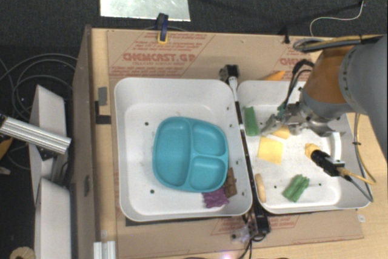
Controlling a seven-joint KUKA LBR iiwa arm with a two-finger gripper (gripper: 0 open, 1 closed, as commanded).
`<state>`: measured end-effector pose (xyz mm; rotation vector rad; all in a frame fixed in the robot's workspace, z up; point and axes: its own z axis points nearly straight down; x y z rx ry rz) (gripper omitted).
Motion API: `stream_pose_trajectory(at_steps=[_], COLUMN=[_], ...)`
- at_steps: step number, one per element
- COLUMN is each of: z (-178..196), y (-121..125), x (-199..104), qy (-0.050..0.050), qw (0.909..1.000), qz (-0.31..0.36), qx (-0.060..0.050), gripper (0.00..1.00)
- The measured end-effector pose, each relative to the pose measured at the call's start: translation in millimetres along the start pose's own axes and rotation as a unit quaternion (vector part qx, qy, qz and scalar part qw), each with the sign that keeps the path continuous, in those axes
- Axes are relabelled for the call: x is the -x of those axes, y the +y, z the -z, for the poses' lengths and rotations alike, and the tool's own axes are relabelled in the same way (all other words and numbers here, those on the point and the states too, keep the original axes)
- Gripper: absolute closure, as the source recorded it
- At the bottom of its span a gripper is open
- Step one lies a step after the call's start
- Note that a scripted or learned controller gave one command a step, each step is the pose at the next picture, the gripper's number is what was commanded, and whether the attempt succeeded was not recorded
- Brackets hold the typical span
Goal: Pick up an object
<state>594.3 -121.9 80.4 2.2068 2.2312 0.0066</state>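
Two shallow white bins were set side by side on a printed cardboard sheet (182, 57). The left bin (136, 130) was taken up largely by a teal divided plate (191, 154), laid flat at its middle. The grey arm (357, 79) was reached in from 3 o'clock over the right bin (327, 194), with its orange band turned toward 12 o'clock.

The gripper (273, 125) was held low in the upper left part of the right bin. Whether it was spread or pressed together could not be told, and nothing was seen to be gripped by it.

A yellow block (271, 150) was found just beside the gripper at its 6 o'clock, lying flat on the bin floor; contact between the two could not be made out. A green block (249, 121) was placed at the gripper's 9 o'clock, close against the bin's left wall. A second green piece (296, 187) was laid near the bin's 6 o'clock edge, well apart from the gripper.

A tan peg (260, 187) was rested along the divide between the bins. In the left bin, a purple lump (213, 199) and a brown lump (231, 185) were tucked at 5 o'clock of the plate, against its rim.
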Motion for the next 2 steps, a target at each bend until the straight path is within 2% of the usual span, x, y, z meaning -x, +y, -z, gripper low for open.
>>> stream_pose_trajectory(at_steps=[1, 2], z=[15, 108], y=[-3, 5], x=[3, -78], qy=[0.000, 0.000], qw=[1.0000, 1.0000], qz=[-0.003, -0.001], qx=[-0.001, 0.000], gripper=[1.00, 1.00])
